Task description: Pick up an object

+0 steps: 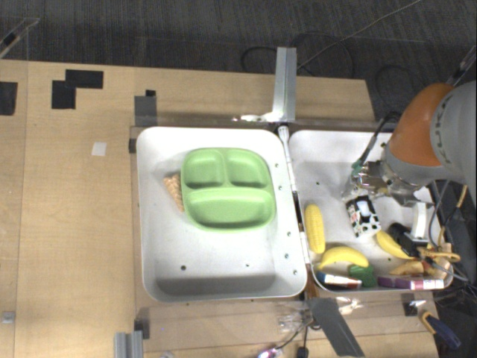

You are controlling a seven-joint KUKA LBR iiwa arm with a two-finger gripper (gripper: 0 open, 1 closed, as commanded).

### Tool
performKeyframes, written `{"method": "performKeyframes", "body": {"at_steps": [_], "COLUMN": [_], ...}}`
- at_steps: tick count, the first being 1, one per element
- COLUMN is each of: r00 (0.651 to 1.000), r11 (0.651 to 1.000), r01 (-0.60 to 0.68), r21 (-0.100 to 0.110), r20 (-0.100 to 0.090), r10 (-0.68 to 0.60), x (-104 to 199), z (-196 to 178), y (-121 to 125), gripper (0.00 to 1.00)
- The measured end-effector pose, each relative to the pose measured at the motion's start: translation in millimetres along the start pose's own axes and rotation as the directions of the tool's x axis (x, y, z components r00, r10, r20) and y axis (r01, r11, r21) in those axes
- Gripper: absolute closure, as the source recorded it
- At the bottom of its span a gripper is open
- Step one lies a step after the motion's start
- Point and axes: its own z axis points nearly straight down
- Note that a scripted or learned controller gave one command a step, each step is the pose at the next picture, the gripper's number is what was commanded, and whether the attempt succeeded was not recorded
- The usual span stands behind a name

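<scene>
The gripper (pixel 363 192) sits low in the right bin (pixel 320 155), directly above a black-and-white toy (pixel 364 216) at the bin's 4 o'clock. Jaw opening cannot be determined, and contact with the toy appears possible but unclear. A corn cob (pixel 315 228) lies at the toy's 9 o'clock.

Two white bins (pixel 149 274), one green tray (pixel 226 187), two bananas (pixel 343 256), one corn cob (pixel 315 228).

Dark carpet floor (pixel 186 13), seemingly, lies beyond the wooden bench (pixel 67 222).
</scene>
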Motion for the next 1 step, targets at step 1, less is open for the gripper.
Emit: {"method": "performKeyframes", "body": {"at_steps": [1], "r00": [0.988], "r11": [0.988], "r01": [-0.152], "r21": [0.026], "r20": [0.000], "r10": [0.152], "x": [65.9], "z": [-108.9], "y": [0.4], "gripper": [1.00]}}
